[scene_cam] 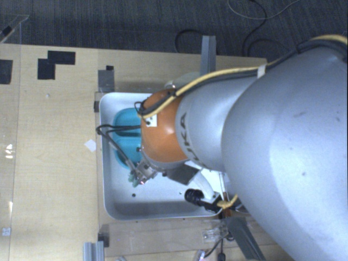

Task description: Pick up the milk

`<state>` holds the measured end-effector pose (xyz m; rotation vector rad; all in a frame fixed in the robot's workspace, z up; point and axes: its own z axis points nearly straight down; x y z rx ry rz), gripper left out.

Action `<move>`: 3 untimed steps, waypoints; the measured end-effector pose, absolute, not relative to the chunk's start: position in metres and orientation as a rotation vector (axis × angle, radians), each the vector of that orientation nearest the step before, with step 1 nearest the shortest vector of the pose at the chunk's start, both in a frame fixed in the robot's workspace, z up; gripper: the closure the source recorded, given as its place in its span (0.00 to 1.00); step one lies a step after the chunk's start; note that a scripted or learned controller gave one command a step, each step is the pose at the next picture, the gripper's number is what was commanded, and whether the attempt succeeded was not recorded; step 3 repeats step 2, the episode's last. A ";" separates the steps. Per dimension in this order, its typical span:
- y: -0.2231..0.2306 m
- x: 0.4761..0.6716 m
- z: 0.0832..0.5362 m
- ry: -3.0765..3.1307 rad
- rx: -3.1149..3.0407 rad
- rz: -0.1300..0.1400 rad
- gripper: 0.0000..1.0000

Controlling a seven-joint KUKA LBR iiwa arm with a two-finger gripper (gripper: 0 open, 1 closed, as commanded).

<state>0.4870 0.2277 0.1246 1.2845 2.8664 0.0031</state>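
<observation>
I am watching the grey arm (pixel 272 124) sweeping in from the right of the frame, its orange band (pixel 162 129) hanging over the white bin (pixel 117 200) at centre left. The gripper (pixel 139 175) is pointing down toward the bin floor; I cannot tell how its jaws stand. A blue object (pixel 126 129) is lying in the bin's upper left, partly hidden behind the wrist, just above the gripper. I cannot make out the milk. The bin is sitting on a pale wooden bench (pixel 49 162) bearing black tape marks (pixel 54 63), with dark carpet (pixel 109 10) and loose cables (pixel 255 4) running along the top.
</observation>
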 end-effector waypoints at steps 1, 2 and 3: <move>0.227 0.488 0.185 2.851 1.313 0.007 1.00; 0.227 0.490 0.196 2.849 1.311 0.013 1.00; 0.227 0.490 0.196 2.849 1.311 0.013 1.00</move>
